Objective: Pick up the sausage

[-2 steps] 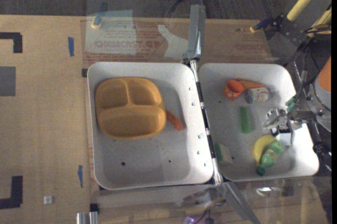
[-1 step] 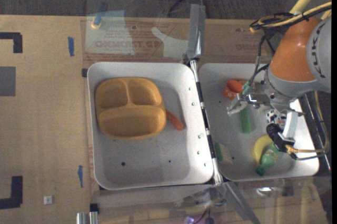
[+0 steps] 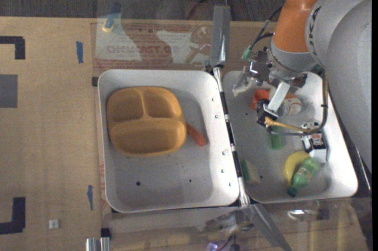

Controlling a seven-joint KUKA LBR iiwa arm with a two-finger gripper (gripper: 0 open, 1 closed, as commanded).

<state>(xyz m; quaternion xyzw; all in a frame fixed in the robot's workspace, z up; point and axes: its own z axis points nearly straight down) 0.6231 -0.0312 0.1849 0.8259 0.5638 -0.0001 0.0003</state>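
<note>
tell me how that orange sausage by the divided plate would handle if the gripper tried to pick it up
The sausage looks thin and rounded, so it would probably roll or slip out of a loose pinch. It lies against the orange divided plate, which may block one finger. It seems small and likely light, probably toy plastic, so stiff rather than floppy.

The left bin [image 3: 118, 185] holds an orange divided plate [image 3: 144, 120] toward its upper left. In the right bin [image 3: 342, 182], a yellow banana [image 3: 290, 165] lies at the lower edge, touching a green bottle [image 3: 304, 174] that rests tilted beside it. A small pale green piece [image 3: 250, 170] sits near the bin's left wall
</note>
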